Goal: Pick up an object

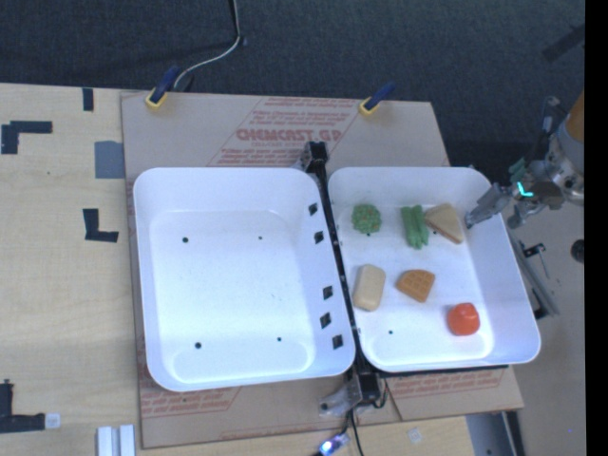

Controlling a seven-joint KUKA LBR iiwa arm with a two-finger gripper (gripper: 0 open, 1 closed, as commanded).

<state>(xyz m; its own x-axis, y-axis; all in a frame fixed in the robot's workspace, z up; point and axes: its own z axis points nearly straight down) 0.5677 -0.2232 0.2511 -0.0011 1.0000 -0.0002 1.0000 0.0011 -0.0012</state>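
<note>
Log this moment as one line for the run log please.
gripper: at right bin edge, near tan wedge | holding: nothing seen | right bin: six items | stage: approach

text: red "CHEMCAST GP", printed upside down | on: cardboard sheet (285, 131) under the bins | smaller print: unreadable

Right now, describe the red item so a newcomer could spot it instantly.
Look at the right-hand white bin, the one holding the food-like pieces. Go to its near right corner: the red object sits there alone, right of the orange waffle-like piece. It is the only red, rounded piece; its neighbours are orange, tan or green.
</note>
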